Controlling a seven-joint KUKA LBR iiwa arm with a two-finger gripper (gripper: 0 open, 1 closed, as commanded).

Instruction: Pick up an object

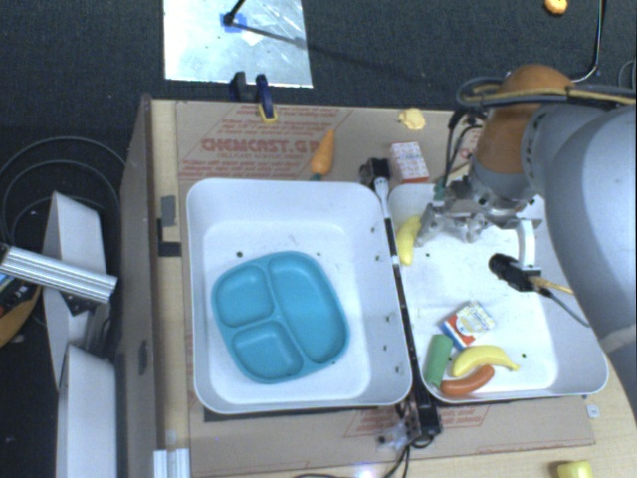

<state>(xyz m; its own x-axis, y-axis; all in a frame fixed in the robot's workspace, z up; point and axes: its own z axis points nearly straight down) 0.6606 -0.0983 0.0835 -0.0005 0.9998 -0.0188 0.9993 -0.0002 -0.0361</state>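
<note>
- We see the grey arm's metal gripper (450,227) low over the upper left part of the right-hand shallow white bin (572,371). We cannot tell whether it is spread or pressed together, and we see nothing held in it.
- Just to the left of the gripper, a small curved yellow banana-shaped piece (406,239) lies against the bin's left wall, apart from the gripper.
- Further down the same bin, well apart from the gripper, lies a small red, white and blue packet (466,324).
- Below the packet, in the lower left corner of the bin, three things lie close together: a green oblong piece (438,355), a yellow toy banana (485,358) and an orange-red sausage shape (466,383).
- The left-hand shallow white bin (214,217) holds a light blue plate with three compartments (281,315), lying flat near the middle.
- Beyond the bins, on the brown cardboard-covered worktop (259,132), we see an orange carrot shape (322,153) and a small white and pink box (409,160).
</note>
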